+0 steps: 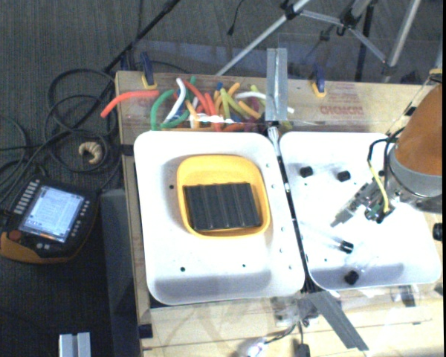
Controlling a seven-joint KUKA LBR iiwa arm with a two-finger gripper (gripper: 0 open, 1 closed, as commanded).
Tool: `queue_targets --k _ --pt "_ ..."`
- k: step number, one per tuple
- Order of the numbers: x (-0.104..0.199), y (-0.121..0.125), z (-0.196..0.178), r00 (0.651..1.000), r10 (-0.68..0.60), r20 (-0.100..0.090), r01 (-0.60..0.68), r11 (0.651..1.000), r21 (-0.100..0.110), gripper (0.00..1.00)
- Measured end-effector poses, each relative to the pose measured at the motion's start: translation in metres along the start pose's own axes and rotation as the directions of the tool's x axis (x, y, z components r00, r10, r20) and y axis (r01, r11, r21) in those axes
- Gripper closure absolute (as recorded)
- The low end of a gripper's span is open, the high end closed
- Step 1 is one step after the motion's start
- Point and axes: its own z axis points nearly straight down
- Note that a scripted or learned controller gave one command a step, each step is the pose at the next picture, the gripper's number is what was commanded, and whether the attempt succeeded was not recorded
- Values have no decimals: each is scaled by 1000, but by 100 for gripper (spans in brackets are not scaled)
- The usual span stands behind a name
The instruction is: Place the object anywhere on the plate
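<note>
A yellow plate lies in the left bin. A dark, ribbed, rectangular object rests flat on the plate and covers most of its middle. My gripper hangs over the right bin, near its centre, well to the right of the plate and apart from the dark object. The grey arm with its orange band comes in from the right edge. I see nothing held at the gripper's tip.
Small black pieces dot the right bin's floor. A metal divider post stands between the bins at the back. Coloured tubes lie behind the left bin. A pendant lies on the floor at left.
</note>
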Motion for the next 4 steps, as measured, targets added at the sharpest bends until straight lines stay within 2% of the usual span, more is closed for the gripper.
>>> queue_targets --k 1,2,3,4 --pt "25 11 62 971 -240 -1 240 971 -2 100" --pt "-21 1 -6 886 -464 3 464 886 -1 100" --pt "28 13 27 803 -596 0 596 803 -1 100" --pt "16 2 49 574 -819 -1 819 574 -2 100"
